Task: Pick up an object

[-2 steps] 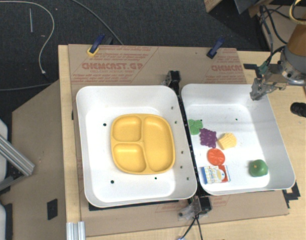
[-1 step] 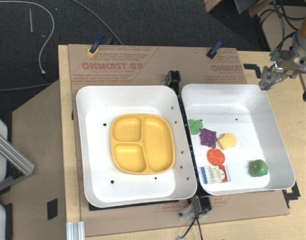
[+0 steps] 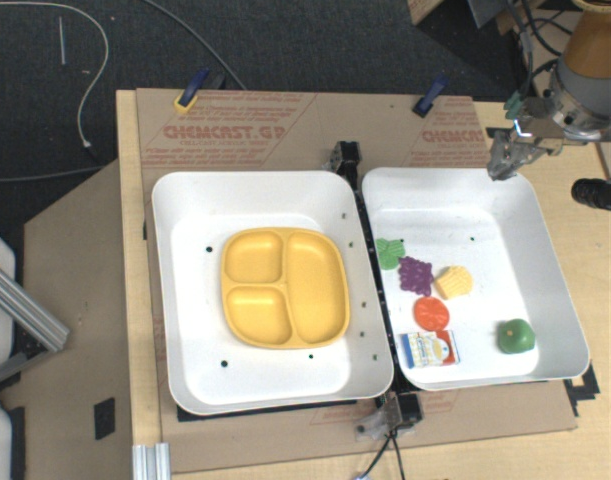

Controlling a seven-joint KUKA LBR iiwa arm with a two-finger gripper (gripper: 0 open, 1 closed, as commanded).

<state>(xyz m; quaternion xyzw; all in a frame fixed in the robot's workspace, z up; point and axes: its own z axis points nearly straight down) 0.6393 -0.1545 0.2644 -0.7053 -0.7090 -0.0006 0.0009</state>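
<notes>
1. Lying in the right bin (image 3: pixel 545 230) are six small things, grouped in its near half: a green leafy piece (image 3: pixel 389 252) by the left wall, a purple grape bunch (image 3: pixel 416 274) just beside it, a yellow piece (image 3: pixel 453 282) to the right of the grapes, a red-orange round piece (image 3: pixel 431 314) below those, a small printed carton (image 3: pixel 429 349) at the near edge, and a green round fruit (image 3: pixel 515 336) set apart toward the right wall.
2. None of these touches the claw; all rest on the bin floor.
3. The left bin (image 3: pixel 185 268) holds a yellow divided plate (image 3: pixel 284 287) with three compartments, lying flat near the middle of the bin.
4. The claw (image 3: pixel 502 163) hangs over the far right corner of the right bin, about at its rim, well apart from every item. Whether it is released or clenched I cannot tell; nothing is seen between its tips.
5. The far half of the right bin's floor is bare white, giving open room between the claw and the cluster.
6. The two bins sit side by side, their inner walls nearly touching, on a cardboard sheet (image 3: pixel 285 128) covering the surface, held by blue clips (image 3: pixel 193 90) at its far edge.
7. The plate leaves a bare margin of bin floor all round it.
</notes>
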